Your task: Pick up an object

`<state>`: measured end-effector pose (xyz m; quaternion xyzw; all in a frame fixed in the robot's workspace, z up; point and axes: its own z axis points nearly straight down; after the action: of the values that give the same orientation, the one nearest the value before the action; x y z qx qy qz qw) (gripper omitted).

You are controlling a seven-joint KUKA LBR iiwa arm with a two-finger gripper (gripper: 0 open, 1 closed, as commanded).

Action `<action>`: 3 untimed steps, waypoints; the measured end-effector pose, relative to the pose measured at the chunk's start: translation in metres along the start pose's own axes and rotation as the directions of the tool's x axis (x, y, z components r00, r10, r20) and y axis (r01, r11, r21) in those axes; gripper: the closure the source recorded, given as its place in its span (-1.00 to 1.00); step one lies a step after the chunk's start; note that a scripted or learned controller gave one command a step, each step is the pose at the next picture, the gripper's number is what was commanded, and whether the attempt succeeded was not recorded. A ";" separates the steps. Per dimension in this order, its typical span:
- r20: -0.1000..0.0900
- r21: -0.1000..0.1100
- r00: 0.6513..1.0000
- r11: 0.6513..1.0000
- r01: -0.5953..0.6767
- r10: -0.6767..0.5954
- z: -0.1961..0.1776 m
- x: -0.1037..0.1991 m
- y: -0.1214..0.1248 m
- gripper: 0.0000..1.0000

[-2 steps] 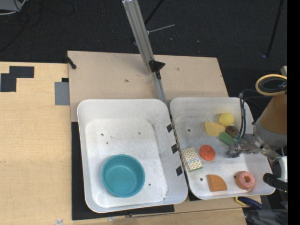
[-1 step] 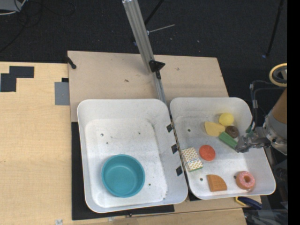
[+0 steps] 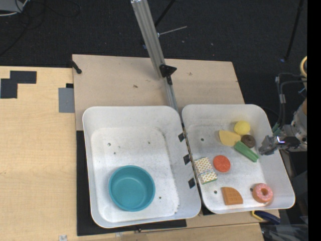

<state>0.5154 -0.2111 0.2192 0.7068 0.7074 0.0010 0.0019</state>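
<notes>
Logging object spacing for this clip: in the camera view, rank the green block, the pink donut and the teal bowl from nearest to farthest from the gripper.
1. Green block, just left of the gripper in the right bin.
2. Pink donut, at that bin's front right corner.
3. Teal bowl, far off in the left bin.

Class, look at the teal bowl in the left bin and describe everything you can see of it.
The teal bowl is round, plain and smooth, plastic by its look. It stands upright, mouth open to the camera, nothing visible inside. It sits in the near part of the left bin, close to the front wall, on the speckled white floor. Nothing else touches it; the gripper is far off at the right bin's right rim.
</notes>
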 end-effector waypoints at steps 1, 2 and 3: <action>0.000 0.000 1.000 1.000 0.000 0.000 -0.062 0.000 0.001 1.00; -0.002 0.005 1.000 1.000 0.002 -0.002 -0.051 0.052 0.014 1.00; -0.002 0.005 1.000 1.000 0.002 -0.002 -0.042 0.101 0.007 1.00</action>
<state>0.5220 -0.1105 0.2606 0.7060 0.7082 -0.0001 -0.0007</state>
